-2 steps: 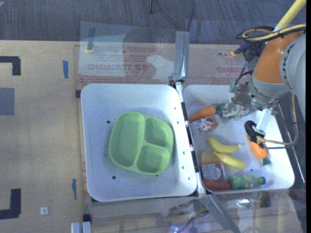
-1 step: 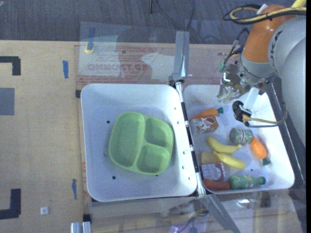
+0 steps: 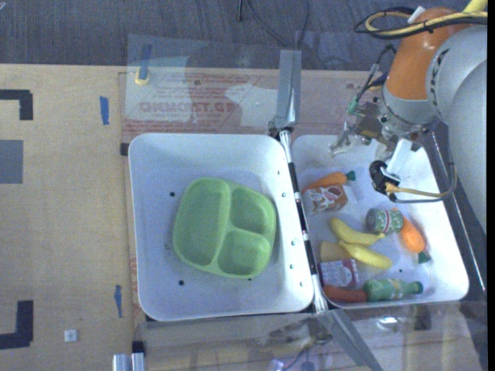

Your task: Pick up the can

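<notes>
Right white bin (image 3: 456,273), can (image 3: 384,221) lying below gripper (image 3: 357,136), well apart, gripper seemingly open, holding nothing

Arm (image 3: 456,60) enters from my right, grey shell bulking large at upper right corner. Orange band (image 3: 414,49) sits just above wrist, yellow and black cables looping over it. Wrist angled down and leftward. Claw (image 3: 357,134) hangs low at wrist's end, thin metal parts pointing down-left. Can't judge from here how claw tips stand. Nothing seen between them.
</notes>
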